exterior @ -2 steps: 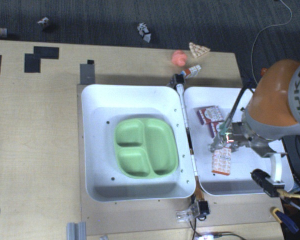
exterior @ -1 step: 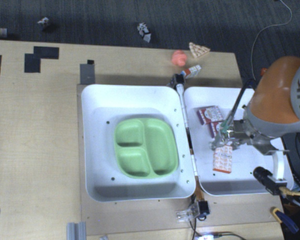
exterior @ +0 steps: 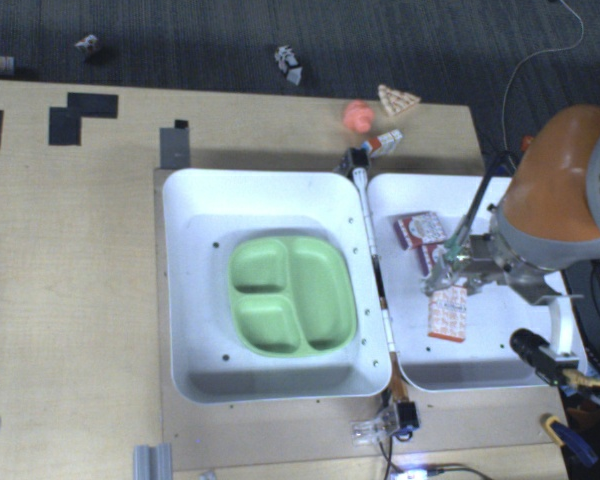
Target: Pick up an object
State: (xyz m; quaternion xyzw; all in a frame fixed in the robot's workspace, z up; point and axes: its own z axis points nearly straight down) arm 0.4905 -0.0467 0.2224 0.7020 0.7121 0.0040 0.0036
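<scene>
Tool (exterior: 448,268) is hovering at right of frame over the right bin (exterior: 500,368), between two red-and-white packets (exterior: 421,230) and (exterior: 448,315); its grip cannot be told. Green divided tray (exterior: 292,294) is sitting in the left bin (exterior: 195,268).

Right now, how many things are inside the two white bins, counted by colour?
Green: 1, the divided tray in the left bin.
Red and white: 2, the dark red packet and the orange-red packet in the right bin.
Total: 3.
The gripper is low between the two packets; anything under it is hidden.
</scene>
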